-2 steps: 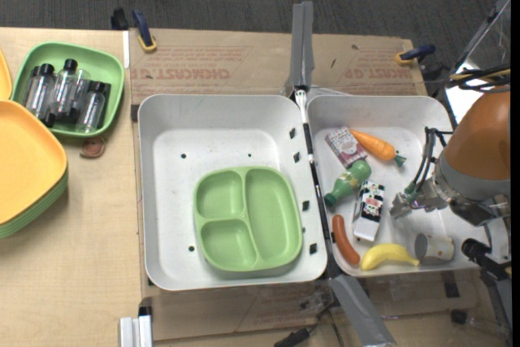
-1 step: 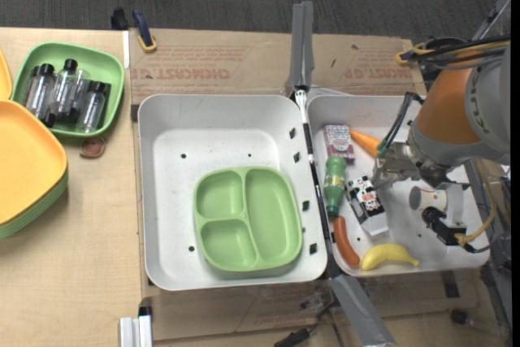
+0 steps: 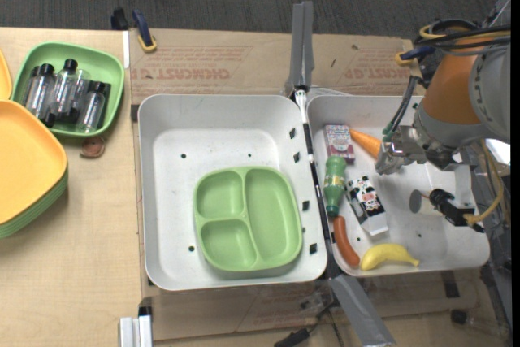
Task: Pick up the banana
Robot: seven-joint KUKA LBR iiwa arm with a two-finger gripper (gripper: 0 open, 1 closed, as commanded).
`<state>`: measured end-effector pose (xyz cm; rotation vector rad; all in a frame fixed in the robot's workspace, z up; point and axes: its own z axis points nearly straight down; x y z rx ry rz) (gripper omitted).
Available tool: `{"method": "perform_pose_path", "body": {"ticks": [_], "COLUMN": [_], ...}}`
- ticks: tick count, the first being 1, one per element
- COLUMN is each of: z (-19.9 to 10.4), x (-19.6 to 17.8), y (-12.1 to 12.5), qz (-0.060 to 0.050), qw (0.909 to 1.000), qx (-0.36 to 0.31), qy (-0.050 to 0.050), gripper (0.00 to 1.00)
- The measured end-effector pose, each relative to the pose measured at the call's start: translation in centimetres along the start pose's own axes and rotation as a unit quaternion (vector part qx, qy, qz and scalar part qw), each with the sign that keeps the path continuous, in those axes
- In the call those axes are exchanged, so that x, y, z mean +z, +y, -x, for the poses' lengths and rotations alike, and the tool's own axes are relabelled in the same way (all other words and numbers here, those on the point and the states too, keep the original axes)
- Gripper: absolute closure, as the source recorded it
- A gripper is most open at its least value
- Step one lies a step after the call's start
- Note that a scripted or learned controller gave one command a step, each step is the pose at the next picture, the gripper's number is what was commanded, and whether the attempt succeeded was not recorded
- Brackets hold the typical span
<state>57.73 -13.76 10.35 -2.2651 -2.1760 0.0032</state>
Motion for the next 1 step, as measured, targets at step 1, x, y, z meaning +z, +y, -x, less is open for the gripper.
{"method": "perform_pose_path", "body": {"ticks": [1], "z": [4.12], "x": [-0.4], "y": [0.72], "qz": [0.001], "qw": [0.9999], "qx": [-0.011], "qy": [0.0], "gripper": [1.0]}}
